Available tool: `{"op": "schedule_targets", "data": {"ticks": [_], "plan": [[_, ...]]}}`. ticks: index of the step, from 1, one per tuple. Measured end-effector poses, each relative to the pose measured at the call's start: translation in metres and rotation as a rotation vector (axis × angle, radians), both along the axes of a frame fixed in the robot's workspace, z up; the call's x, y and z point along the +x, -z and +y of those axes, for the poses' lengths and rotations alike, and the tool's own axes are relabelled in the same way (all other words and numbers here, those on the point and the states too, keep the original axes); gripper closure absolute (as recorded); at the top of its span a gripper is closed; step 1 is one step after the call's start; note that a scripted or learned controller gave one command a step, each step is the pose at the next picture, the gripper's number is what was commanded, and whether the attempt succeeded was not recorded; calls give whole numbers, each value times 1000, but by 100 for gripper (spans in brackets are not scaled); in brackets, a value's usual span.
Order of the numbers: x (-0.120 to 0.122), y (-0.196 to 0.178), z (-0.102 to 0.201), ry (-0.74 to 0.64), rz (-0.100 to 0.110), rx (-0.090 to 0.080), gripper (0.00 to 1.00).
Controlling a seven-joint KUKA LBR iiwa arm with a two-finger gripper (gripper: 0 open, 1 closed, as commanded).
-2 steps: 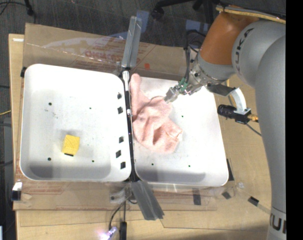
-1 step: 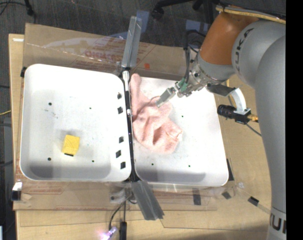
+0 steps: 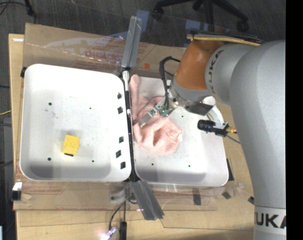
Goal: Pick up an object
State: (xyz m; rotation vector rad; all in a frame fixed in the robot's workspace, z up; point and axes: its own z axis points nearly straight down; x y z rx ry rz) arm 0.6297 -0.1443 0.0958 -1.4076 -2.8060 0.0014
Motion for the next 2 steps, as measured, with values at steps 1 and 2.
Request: {"op": "schedule_targets", "data": {"ticks": [1, 2], "plan": [[1, -11, 1, -4, 0, 0, 100], [27, -96, 26, 162, -2, -1, 100]]}}
